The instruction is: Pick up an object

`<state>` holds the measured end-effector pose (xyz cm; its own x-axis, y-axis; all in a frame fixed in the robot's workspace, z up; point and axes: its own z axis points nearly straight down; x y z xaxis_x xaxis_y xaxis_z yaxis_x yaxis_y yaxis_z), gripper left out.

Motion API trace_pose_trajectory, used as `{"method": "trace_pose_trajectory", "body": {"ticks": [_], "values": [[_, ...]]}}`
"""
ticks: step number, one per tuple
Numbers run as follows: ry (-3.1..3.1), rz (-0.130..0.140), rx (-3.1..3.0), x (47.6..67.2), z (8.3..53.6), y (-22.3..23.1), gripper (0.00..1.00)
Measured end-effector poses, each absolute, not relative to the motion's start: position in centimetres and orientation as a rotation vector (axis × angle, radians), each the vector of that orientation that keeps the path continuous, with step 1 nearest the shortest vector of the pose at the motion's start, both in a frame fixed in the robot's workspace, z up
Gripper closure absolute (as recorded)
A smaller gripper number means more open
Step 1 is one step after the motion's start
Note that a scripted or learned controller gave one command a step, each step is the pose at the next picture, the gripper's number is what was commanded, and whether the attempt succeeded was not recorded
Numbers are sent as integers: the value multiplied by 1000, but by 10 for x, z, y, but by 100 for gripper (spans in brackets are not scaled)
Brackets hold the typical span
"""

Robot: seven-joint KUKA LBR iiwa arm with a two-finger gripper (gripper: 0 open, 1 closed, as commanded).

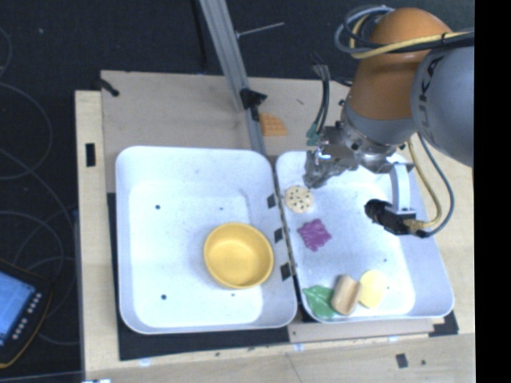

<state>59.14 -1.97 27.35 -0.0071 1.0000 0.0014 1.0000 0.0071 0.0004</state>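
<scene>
The claw [318,168] hangs low over the upper left corner of the right bin [399,238], close to the divider between the two bins. Its tips sit just above and beside the cookie [299,199], a pale round disc with dark dots. Nothing shows between them, and whether the claw is released or clenched I cannot tell from this slant.

So the pick looks not yet done. The approach is made, judging by how near the claw is to the cookie, but the closing and the lift are left.

The other candidates all lie in the right bin. A purple piece [314,234] rests just below the cookie, apart from it. Along the lower edge of the frame's right bin sit a green piece [318,298], a tan block [346,294] and a yellow lump [373,288], the three touching or nearly so. The left bin [160,190] carries a yellow bowl [237,254] at its lower right.

The cookie lies flat and close to the bin wall, so I judge a grasp there may slip or catch the rim.
</scene>
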Motion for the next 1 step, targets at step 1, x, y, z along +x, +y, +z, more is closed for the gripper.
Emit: {"method": "trace_pose_trajectory", "body": {"ticks": [1], "values": [[-2229, -1, -2212, 575, 265, 40, 100]]}}
